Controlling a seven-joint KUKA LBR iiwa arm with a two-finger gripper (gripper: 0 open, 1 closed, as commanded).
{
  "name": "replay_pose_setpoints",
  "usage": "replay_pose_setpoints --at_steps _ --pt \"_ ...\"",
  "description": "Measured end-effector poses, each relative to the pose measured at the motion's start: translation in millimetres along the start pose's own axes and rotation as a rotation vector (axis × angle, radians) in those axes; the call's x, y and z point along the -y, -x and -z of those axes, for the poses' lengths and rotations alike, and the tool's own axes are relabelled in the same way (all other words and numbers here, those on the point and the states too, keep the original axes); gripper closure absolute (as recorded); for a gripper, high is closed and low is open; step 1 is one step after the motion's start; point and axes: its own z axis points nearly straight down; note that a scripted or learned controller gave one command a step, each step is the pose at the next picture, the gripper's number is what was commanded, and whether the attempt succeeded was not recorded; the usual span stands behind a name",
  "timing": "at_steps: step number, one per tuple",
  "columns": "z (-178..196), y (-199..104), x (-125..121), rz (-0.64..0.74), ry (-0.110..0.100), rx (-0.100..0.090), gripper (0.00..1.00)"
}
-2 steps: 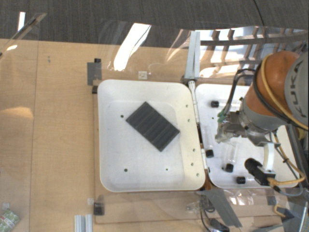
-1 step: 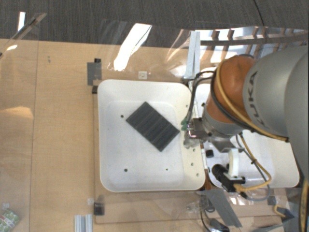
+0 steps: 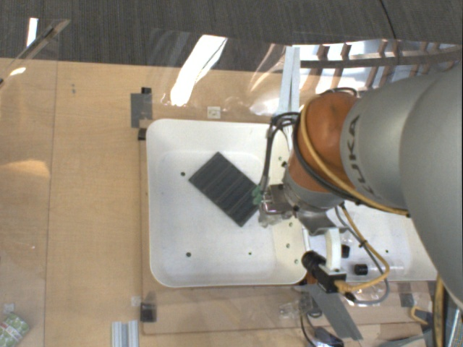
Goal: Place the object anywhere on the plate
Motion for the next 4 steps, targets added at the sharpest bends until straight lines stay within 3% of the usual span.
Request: replay_pose_setpoints --at_steps 1,2,3,4 --pt "-9 -40 -23 -0.636 -0.001 0.001 1.00" --pt "-9 -40 -23 -0.636 -0.001 0.001 0.00" --pt "1 -41 -24 -0.628 0.001 0.000 1.00" --pt "1 -42 -24 -0.627 0.000 0.001 0.00"
